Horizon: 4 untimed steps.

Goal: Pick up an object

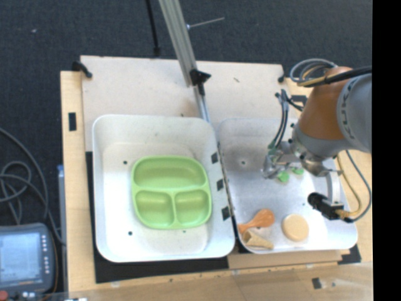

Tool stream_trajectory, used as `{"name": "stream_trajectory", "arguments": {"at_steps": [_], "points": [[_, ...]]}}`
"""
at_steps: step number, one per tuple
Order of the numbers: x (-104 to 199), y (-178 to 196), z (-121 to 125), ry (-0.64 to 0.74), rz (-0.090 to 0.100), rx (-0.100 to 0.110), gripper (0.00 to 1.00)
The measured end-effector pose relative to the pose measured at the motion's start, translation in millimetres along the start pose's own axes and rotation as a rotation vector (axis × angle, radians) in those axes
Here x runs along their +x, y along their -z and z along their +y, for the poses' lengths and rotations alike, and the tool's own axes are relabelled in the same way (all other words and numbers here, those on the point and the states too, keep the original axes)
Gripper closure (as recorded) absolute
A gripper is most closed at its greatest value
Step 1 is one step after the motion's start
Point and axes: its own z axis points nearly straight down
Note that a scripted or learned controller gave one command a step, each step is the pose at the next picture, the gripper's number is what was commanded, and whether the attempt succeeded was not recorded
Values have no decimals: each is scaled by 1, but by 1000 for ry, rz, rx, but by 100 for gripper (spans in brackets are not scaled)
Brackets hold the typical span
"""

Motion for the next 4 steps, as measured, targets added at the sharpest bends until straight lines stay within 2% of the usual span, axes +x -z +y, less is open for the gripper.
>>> {"name": "stream_trajectory", "arguments": {"at_steps": [2, 3, 4], "points": [[-6, 91, 0, 10, 0, -3, 100], [52, 96, 11, 16, 3, 1, 100], [107, 100, 2, 16, 3, 3, 100]]}}
